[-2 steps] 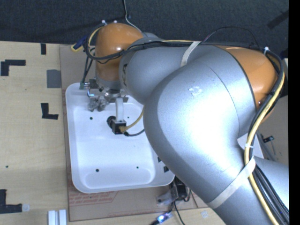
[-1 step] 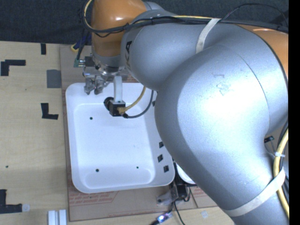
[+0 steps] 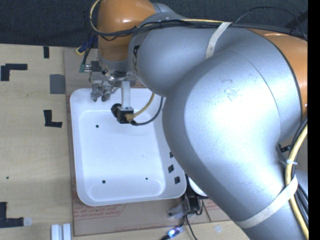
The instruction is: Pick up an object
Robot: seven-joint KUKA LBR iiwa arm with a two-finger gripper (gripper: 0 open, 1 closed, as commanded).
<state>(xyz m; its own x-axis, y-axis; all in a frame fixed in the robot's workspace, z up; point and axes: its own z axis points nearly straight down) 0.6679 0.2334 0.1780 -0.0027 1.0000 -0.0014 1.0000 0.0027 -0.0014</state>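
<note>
**Tabletop stock: one bin, no object in sight**

Wooden tabletop (image 3: 30,149), pale, with black tape marks, carrying a shallow white bin (image 3: 120,149) at centre.

- Tool (image 3: 101,95): hangs over the bin's rim at about 11 o'clock, short fingers pointing down with nothing between them; whether they are parted or closed cannot be told.
- Camera module (image 3: 121,113): small black unit with a yellowish cable, just beside the tool at 4 o'clock.
- Arm (image 3: 225,114): orange wrist uppermost, grey links sweeping in from 3 o'clock and covering the right side.
- Task's object: none seen on the bin floor; may lie under the arm.
- Handling note: judged best to find a target before descending, and to stay off the bin wall.
</note>
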